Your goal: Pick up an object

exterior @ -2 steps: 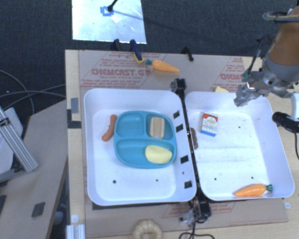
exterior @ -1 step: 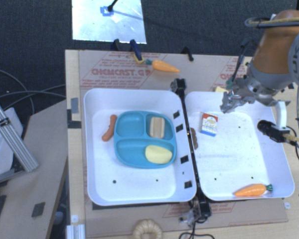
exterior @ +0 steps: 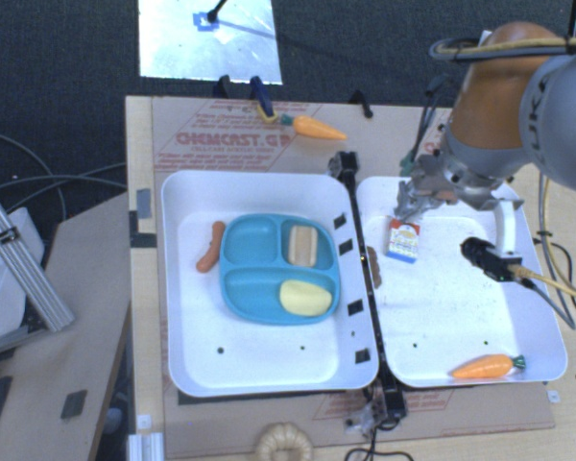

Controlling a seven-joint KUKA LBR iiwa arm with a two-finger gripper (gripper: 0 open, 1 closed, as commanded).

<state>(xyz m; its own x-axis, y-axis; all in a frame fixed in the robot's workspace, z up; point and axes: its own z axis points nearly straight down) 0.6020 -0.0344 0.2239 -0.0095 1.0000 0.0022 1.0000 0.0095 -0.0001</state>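
A small white and blue carton (exterior: 403, 240) with a red top lies at the upper left of the right bin (exterior: 461, 315). My gripper (exterior: 413, 203) hangs right above the carton's top edge, touching it or nearly so; the view does not settle whether it grips the carton. An orange toy carrot (exterior: 483, 366) lies at the right bin's front right corner. In the left bin (exterior: 259, 363) sits a blue divided plate (exterior: 254, 277) with a beige slice (exterior: 302, 246) and a yellow piece (exterior: 305, 299). An orange-brown sausage (exterior: 210, 246) lies left of the plate.
A second carrot (exterior: 312, 128) rests on the cardboard behind the bins. A black part (exterior: 488, 257) attached to the arm hangs over the right bin's right side, with cables trailing off to the right. A beige ring (exterior: 286, 442) lies at the bench's front edge. A black divider (exterior: 360, 267) separates the bins.
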